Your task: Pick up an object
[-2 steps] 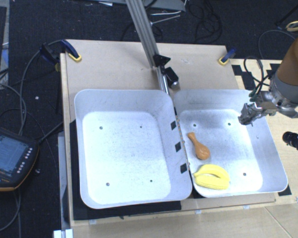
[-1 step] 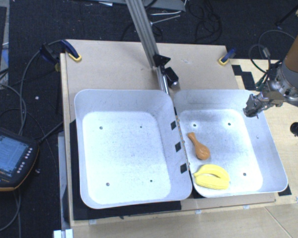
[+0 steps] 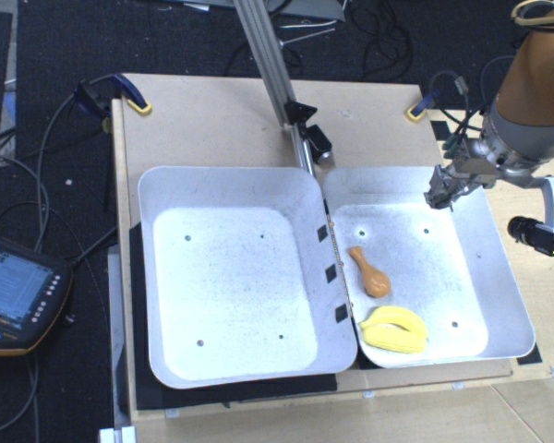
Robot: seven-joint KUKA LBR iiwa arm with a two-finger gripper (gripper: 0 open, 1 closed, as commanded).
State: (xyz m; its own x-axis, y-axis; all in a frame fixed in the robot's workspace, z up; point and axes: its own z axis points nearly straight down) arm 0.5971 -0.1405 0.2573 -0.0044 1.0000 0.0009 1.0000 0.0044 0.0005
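Note:
An orange pear-shaped toy (image 3: 370, 272) with a thin neck lies in the right bin (image 3: 485, 275), near its left wall. A yellow banana-like toy (image 3: 394, 329) rests at that bin's front left corner. My gripper (image 3: 439, 196) hangs over the right bin's far right part, well away from both toys, up and to their right. Its dark fingertips are small and bunched together, with nothing visible between them.
The left bin (image 3: 226, 275) lies beside the right one on the tan bench. A slanted metal pole (image 3: 277, 72) crosses the back, ending at a clamp near the bins' shared wall. Yellow clamps sit at the bench's far corners.

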